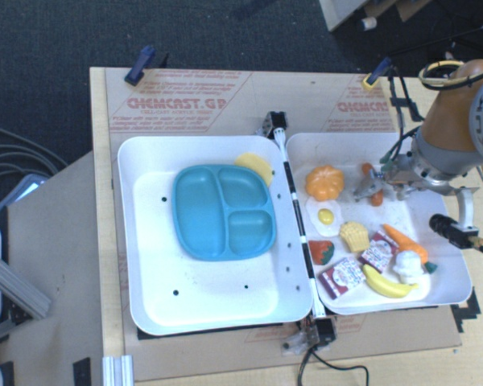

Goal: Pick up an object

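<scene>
Orange pumpkin (324, 182) sits at the right bin's (459, 284) far left; my gripper (375, 188) hovers just beside it, near a small red piece (376, 199). I can't tell its spread. I'd descend centred, avoiding the egg (325, 215).

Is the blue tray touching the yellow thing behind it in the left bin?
Touching. In the camera view the blue tray overlaps the yellow thing at its far right corner, no white gap between them.
</scene>
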Robot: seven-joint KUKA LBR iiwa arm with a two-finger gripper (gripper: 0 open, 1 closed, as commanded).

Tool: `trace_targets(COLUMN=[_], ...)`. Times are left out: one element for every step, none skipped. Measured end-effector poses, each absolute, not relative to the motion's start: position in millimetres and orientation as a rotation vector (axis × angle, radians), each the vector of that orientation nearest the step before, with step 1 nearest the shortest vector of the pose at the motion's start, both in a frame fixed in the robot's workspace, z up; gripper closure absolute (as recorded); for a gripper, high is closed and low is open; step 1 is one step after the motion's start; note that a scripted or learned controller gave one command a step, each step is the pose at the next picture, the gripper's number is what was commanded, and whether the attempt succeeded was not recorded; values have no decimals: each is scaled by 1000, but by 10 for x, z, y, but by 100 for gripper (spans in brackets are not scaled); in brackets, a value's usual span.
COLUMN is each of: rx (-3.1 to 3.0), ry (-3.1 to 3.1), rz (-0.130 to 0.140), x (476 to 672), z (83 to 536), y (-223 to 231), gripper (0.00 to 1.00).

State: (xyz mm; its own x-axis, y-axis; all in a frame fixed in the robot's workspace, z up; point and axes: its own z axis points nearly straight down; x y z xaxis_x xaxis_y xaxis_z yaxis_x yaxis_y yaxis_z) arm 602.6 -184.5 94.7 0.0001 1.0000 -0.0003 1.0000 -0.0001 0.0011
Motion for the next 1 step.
trace_targets(rx=[2220], ry=[2219], rz=[2], x=[6032], z=[1049], y=[-1844], gripper=[100])
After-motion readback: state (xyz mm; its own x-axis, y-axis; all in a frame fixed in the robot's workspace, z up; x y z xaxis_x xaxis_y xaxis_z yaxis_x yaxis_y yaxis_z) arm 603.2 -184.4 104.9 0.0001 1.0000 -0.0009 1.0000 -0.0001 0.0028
